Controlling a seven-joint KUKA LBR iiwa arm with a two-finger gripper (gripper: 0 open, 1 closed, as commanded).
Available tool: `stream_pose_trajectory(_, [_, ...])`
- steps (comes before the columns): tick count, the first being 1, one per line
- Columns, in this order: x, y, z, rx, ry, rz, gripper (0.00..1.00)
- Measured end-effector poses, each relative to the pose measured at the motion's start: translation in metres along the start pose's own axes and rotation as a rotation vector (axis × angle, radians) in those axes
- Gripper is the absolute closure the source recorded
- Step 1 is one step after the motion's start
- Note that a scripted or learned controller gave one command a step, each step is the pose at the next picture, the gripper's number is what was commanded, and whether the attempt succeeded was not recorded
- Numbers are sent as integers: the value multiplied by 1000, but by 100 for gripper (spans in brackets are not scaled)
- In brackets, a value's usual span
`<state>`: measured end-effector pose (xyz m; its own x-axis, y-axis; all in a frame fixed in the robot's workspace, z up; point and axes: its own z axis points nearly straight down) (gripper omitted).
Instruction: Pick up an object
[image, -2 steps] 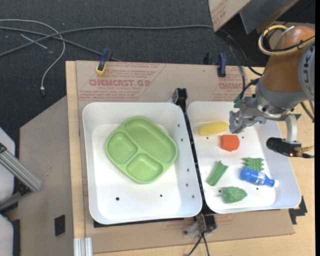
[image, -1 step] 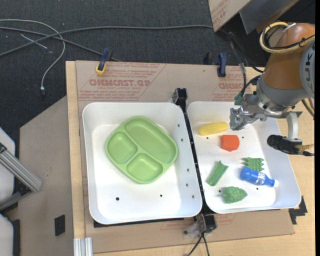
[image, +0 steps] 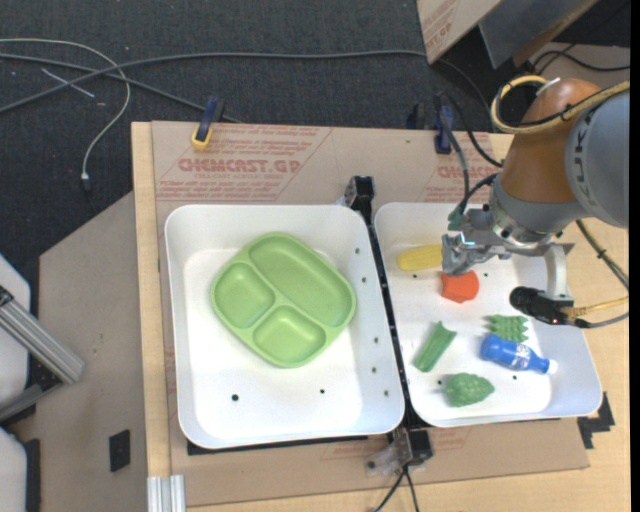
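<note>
Orange block (image: 460, 288) sits w/ gripper (image: 458, 260) right above, lined up for grab; grip state can't tell.

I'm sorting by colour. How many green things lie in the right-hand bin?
3. A long green piece near the bin's middle, a leafy one further right, and a bushy one at the front. The arm may hide more.

The end effector (image: 459, 262) hides part of the yellow item (image: 418, 259); its fingers are unclear.
</note>
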<state>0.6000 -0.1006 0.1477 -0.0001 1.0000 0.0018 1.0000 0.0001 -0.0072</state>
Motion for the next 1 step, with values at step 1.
stream_pose_trajectory(1, [-5, 2, 59, -3, 0, 1, 0])
